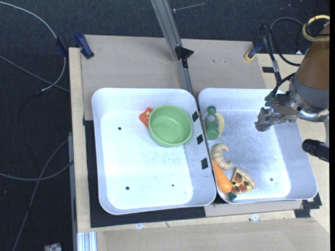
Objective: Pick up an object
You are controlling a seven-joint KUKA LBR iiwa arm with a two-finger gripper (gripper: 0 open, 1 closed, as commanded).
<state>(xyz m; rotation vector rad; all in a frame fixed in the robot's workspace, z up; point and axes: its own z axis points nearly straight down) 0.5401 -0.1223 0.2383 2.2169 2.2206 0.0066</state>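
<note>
The arm comes in from the right edge of the frame, and the jaws hover over the upper right part of the right bin. Whether they are released or clenched, I cannot tell; nothing shows between them. Along that bin's left side sit a green bottle on a yellow piece, then lower a croissant, a carrot and a pizza slice, all well apart from the jaws. In the left bin, a green bowl rests at upper right, touching a red piece.
</note>
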